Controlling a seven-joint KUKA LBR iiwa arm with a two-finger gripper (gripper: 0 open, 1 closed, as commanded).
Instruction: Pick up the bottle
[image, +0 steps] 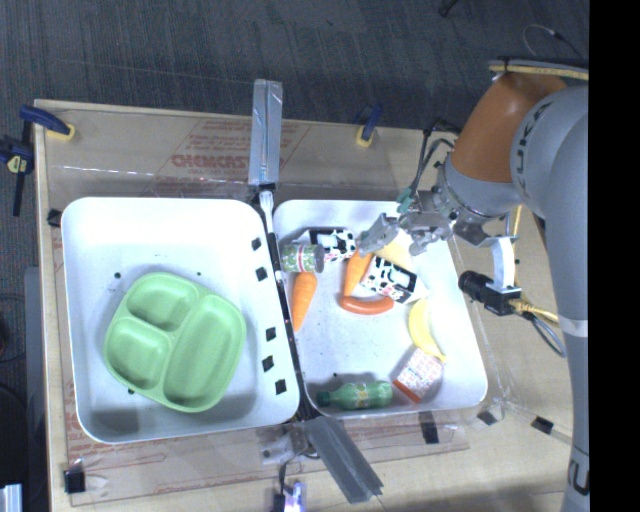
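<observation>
Tabletop (150, 165): we see pale wood bearing two white bins
Floor (150, 50): dark carpet
Bottle (355, 394): green, lying in right bin (470, 375)
Fingers: gripper (400, 232) spread, holding nothing

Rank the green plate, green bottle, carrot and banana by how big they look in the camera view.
1. green plate, by far the largest, in the left bin.
2. green bottle, lying along the right bin's near wall.
3. carrot and banana: too alike to rank.
</observation>
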